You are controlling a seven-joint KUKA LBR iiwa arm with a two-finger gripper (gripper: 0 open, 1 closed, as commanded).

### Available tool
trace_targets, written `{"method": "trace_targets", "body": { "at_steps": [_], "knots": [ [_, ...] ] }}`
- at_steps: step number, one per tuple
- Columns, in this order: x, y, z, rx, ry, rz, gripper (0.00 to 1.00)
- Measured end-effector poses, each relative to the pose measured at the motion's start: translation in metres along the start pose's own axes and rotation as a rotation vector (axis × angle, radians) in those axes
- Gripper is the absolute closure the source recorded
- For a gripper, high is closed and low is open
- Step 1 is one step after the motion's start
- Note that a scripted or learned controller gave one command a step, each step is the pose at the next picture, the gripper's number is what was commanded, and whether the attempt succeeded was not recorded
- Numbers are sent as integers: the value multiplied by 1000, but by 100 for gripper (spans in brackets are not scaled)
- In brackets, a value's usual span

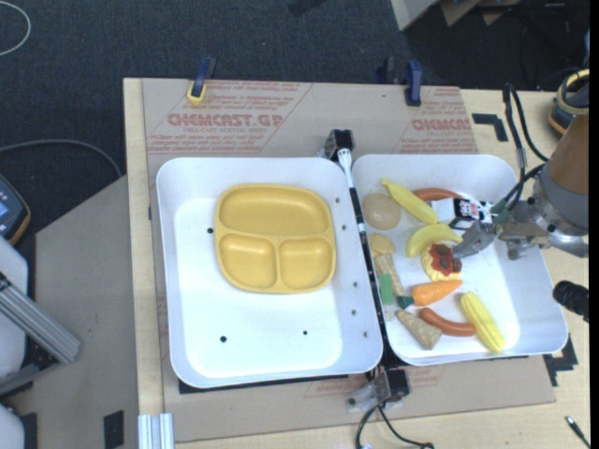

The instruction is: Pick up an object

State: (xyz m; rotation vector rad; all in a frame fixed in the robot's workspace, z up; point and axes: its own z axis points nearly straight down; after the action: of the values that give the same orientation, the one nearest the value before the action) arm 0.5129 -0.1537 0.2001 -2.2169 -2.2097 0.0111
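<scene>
Toy food is lying heaped in the right bin just left of the gripper, whose finger spread I cannot tell: bananas, carrot, corn. Farther left, a yellow divided tray is sitting in the left bin.

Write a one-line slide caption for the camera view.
Gripper over the right bin of toy food, by the bananas; yellow tray in the left bin.
</scene>
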Motion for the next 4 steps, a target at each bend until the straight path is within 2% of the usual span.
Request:
{"method": "trace_targets", "body": {
  "at_steps": [1, 2, 3, 4],
  "knots": [
    [0, 3, -6, -13, -3, -3, 0],
    [-4, -7, 47, -5, 0, -2, 0],
    [6, -8, 106, -6, 0, -4, 0],
    [7, -8, 117, -9, -1, -3, 0]
  ]
}}
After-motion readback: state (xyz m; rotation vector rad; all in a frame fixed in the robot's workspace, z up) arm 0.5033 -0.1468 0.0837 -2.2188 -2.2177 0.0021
